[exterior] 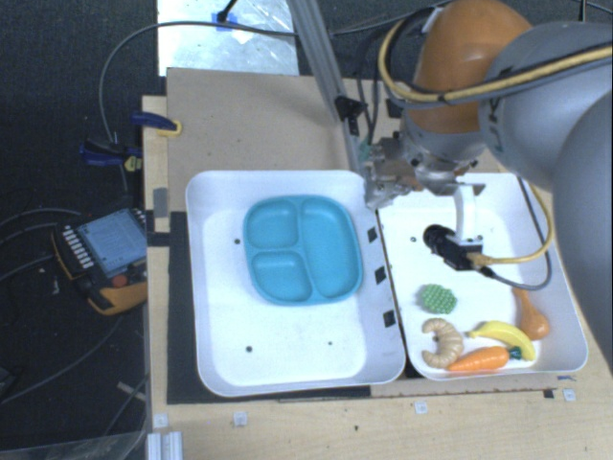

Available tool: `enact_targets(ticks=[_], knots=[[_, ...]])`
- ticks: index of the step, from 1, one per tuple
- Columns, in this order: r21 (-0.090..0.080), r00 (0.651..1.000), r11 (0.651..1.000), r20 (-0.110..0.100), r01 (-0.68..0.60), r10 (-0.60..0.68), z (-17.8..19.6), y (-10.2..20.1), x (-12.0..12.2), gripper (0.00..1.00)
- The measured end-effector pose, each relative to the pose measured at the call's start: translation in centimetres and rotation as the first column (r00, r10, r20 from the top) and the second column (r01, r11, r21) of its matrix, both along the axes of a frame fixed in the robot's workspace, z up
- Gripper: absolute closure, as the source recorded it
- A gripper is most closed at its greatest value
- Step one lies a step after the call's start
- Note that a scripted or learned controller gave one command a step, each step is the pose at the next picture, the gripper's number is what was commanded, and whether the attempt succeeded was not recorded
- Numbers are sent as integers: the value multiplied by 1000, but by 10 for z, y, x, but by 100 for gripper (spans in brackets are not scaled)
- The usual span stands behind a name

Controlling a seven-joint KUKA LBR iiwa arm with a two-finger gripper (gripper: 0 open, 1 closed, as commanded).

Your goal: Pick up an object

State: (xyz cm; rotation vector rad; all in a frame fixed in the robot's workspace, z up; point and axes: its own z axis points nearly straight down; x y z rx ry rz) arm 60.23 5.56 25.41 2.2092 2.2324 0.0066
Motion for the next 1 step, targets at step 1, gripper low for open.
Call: enact_targets(ticks=[1], knots=[[0, 1000, 1000, 0, 1, -1, 2, 48, 19, 100]])
